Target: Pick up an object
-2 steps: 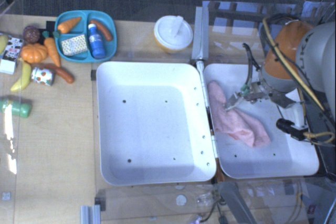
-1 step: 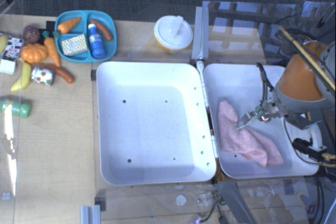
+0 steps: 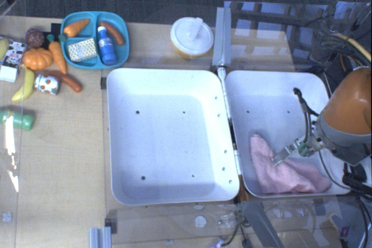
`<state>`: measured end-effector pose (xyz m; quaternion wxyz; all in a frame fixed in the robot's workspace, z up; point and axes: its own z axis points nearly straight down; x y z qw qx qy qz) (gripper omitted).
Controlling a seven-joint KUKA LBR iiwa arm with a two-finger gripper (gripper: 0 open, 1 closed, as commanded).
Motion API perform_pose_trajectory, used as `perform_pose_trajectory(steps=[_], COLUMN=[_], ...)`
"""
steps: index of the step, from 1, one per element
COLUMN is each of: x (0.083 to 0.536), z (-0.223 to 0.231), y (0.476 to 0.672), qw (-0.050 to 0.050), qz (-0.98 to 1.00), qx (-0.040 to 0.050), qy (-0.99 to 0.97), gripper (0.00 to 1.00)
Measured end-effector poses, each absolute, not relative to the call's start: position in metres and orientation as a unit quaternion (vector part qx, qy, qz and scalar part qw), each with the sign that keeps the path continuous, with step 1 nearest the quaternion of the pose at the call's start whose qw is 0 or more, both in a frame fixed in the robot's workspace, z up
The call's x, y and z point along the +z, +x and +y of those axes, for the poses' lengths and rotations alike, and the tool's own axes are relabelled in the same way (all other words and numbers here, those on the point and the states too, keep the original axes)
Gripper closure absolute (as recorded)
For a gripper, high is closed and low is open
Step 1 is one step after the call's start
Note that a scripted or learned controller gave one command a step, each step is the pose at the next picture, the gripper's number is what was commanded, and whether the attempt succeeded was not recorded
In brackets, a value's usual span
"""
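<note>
A crumpled pink cloth (image 3: 285,174) lies in the near part of the right white bin (image 3: 273,81). My gripper (image 3: 283,156) reaches in from the right and is down at the cloth's upper edge, touching or just above it. The grey arm with its orange band (image 3: 351,104) rises behind it at the bin's right side. From this angle the tip is small and partly merged with the cloth. Part of the cloth's right end is hidden under the arm.
The left white bin (image 3: 163,125) sits beside the right one. A black cable (image 3: 303,106) runs along the arm over the right bin. On the bench to the left are a blue divided plate (image 3: 119,23) of toy food, loose toy vegetables (image 3: 43,61) and a white lidded cup (image 3: 192,36).
</note>
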<state>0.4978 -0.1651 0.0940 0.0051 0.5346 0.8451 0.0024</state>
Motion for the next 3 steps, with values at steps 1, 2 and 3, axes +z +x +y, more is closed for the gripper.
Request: perform_pose_trajectory(steps=[1,2,3], x=[0.092,0.123,0.112], z=[-0.09,-0.134,-0.097], y=[0.515,0.561,0.505], qw=[0.008,0.002,0.001], qz=[0.852,0.8,0.785], qx=[0.0043,0.0011,0.0007], qy=[0.524,0.6,0.619], gripper=[0.0,0.0,0.0])
